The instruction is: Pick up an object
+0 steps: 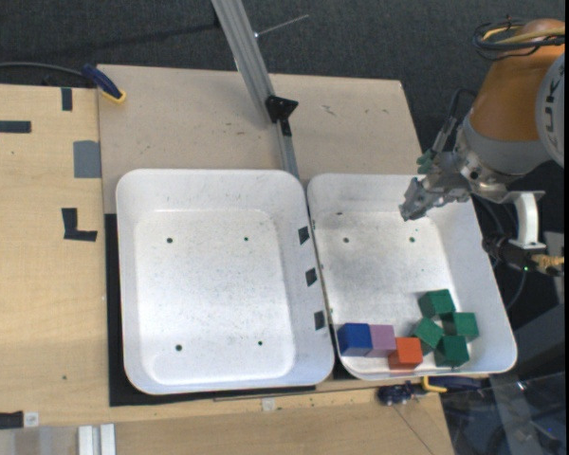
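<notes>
2 shallow white plastic bins sit side by side on the wooden bench. The left white bin [213, 278] has nothing to grab in it. The right white bin [389, 254] has all the toys, and they are bunched up in its near corner.

There is a blue cube [355, 337] at the left of the bunch. Just beside it is a light purple block [382, 337]. Next comes a small orange block [408, 352], touching the purple one. Then there are about 4 dark green blocks [444, 328] piled close together. They sit so close that it is hard to count them for sure.

The grey robot arm with the orange band comes in from the right. Its dark 2-finger claw [419, 200] hangs over the far part of the right bin, well apart from the toys. There is nothing in the claw. I cannot tell if it is wide or narrow, because it looks small and dark from here.

I think the pick has not started yet. The arm must go toward the near corner first. The blue cube looks like the easiest one, because its left side is free. The green blocks are packed tight, so the claw may bump them and slip.
</notes>
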Available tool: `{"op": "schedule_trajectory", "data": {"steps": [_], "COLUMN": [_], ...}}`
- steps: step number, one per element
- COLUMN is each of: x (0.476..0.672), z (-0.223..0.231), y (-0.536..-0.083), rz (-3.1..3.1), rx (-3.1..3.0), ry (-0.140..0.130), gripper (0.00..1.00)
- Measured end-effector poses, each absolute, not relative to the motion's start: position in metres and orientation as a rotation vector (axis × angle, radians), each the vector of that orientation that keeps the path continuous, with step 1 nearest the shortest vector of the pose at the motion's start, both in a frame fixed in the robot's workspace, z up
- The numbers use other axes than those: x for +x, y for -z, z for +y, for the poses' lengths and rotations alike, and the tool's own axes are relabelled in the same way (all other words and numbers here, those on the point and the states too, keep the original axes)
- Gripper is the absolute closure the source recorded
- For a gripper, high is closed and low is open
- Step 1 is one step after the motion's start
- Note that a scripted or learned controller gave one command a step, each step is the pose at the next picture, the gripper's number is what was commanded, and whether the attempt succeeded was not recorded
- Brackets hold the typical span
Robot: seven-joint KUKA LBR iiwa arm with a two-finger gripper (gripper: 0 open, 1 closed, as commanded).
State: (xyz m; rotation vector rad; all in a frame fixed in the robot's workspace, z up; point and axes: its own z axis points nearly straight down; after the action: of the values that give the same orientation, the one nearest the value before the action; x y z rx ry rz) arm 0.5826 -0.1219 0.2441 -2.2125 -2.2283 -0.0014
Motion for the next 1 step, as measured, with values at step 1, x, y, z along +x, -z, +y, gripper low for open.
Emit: {"op": "schedule_trajectory", "data": {"steps": [1], "x": [0.5913], "z": [-0.0667], "y": [-0.2305], "rz": [-2.227], "rx": [-2.213], "ry": [-0.001], "gripper": [1.00]}}
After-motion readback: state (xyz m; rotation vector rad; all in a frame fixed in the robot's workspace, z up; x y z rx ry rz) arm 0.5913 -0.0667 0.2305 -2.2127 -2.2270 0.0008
